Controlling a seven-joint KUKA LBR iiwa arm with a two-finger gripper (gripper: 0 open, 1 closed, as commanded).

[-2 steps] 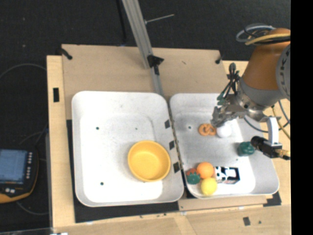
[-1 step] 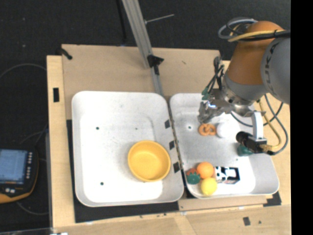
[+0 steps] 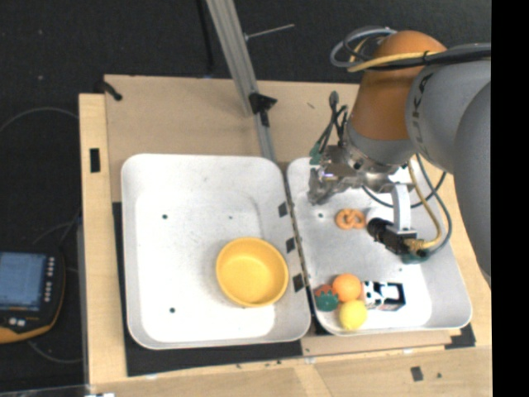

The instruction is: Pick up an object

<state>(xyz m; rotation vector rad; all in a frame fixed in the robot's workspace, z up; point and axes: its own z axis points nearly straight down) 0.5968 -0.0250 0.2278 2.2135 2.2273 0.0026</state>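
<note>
My gripper [image 3: 321,190] hangs over the upper left part of the right bin [image 3: 438,292], its dark fingers pointing down just above the bin floor, with nothing visible between them. A small orange pretzel-shaped piece [image 3: 350,218] lies a little to its right and lower. Near the bin's front edge sit an orange ball [image 3: 346,287], a yellow lemon-like ball [image 3: 353,314], a small green piece [image 3: 327,301] and a black-and-white toy [image 3: 385,295].
A yellow bowl [image 3: 251,270] stands in the left bin [image 3: 165,197] near its right front. A grey metal post [image 3: 240,64] slants up from between the bins. Cables and a black fitting [image 3: 397,236] hang off the wrist over the right bin.
</note>
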